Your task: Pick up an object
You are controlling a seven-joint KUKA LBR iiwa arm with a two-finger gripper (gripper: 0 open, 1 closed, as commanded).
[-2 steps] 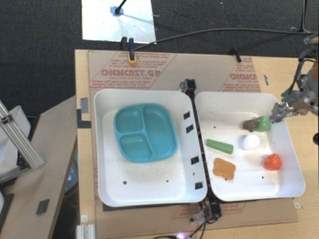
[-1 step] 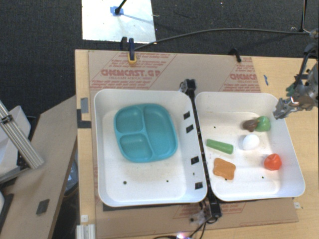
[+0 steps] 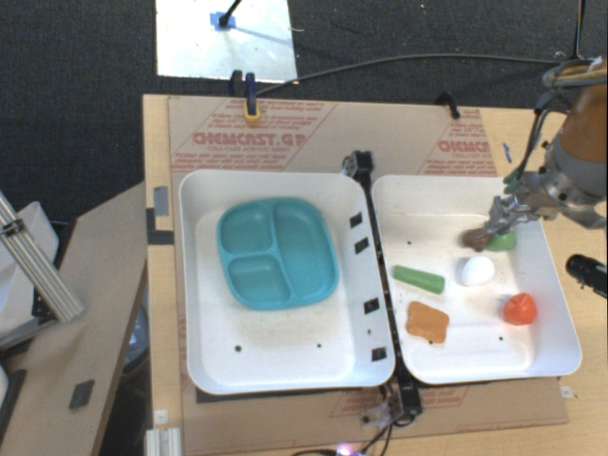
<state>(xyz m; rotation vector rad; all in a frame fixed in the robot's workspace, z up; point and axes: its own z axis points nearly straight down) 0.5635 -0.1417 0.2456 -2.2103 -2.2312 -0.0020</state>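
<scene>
Brown object [image 3: 474,239] sits under the gripper [image 3: 501,222]; whether its fingers grip it I cannot tell. Probably lift slowly, clear of the green piece [image 3: 503,240].

Brightness: we see even, fairly bright light; the white bins [image 3: 285,373] are nearly washed out.
Shadows: soft and short, under the teal tray [image 3: 277,253] and the claw [image 3: 495,228].
Glare: a pale sheet [image 3: 225,25] at top reads overexposed.
Sharpness: we find the arm [image 3: 578,155] slightly blurred; small items look soft.

Brown object [image 3: 474,239], green object [image 3: 503,240] beneath end effector [image 3: 496,226].
</scene>
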